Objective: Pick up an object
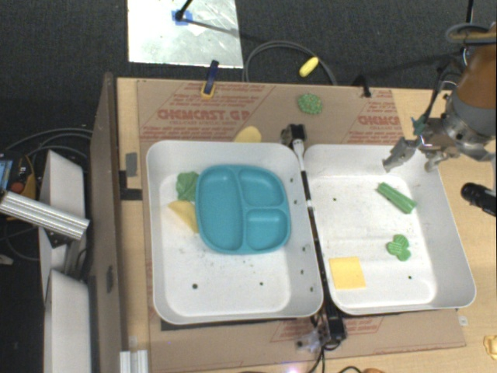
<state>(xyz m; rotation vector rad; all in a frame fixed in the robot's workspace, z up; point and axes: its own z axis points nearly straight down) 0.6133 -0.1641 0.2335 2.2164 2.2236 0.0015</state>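
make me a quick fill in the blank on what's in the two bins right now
1. The teal divided plate lies in the ____ bin.
2. The flat square in the right bin is coloured ____.
3. The gripper hangs over the right bin's ____ edge.
4. The long green piece lies ____ of the square.

Missing words: left; yellow; far; beyond

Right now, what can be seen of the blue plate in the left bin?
The blue plate is a teal, rounded-square tray, plastic-looking, with three compartments: one long at the left, two smaller at the right. It lies flat, right side up, in the left bin, toward its upper middle. Its compartments look bare. Its left edge overlaps a green piece and a yellow piece.
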